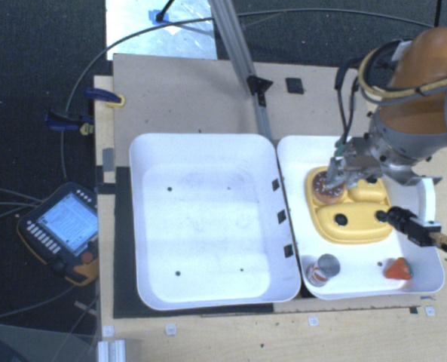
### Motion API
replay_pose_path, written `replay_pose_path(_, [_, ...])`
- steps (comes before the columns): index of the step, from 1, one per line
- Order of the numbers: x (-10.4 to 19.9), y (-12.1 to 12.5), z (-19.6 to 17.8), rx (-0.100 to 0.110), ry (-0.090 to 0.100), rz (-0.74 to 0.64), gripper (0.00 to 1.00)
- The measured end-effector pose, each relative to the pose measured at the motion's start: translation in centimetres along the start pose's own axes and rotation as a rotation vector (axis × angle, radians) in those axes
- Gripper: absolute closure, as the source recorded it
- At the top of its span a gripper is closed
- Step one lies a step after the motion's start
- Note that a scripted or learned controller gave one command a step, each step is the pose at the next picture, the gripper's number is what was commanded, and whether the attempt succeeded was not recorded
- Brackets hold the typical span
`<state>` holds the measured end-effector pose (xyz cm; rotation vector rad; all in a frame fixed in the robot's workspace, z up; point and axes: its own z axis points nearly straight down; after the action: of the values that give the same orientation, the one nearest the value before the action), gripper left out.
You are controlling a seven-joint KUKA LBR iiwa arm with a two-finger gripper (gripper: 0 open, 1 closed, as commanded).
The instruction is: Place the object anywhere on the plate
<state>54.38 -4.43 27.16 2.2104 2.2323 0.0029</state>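
A yellow plate [359, 228] with shaped compartments lies in the right bin [359, 281]. On its round left part rests a brown, doughnut-like object [327, 192]. My gripper [339, 173] hangs directly over that object, at or just above its top edge. The grey wrist and the orange band reach in from the upper right and hide the plate's far right part.
A small metal can [325, 268] stands at the right bin's front left, and a red strawberry-like toy [398, 268] lies at its front right. A black fitting [408, 226] on the arm juts over the plate's right side. The left bin [148, 225] adjoins on the left.
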Motion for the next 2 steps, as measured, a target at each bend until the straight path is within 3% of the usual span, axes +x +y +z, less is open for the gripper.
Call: replay_pose_path(2, [9.6, -3.1, 1.6, 0.002, 0.000, 0.002, 1.00])
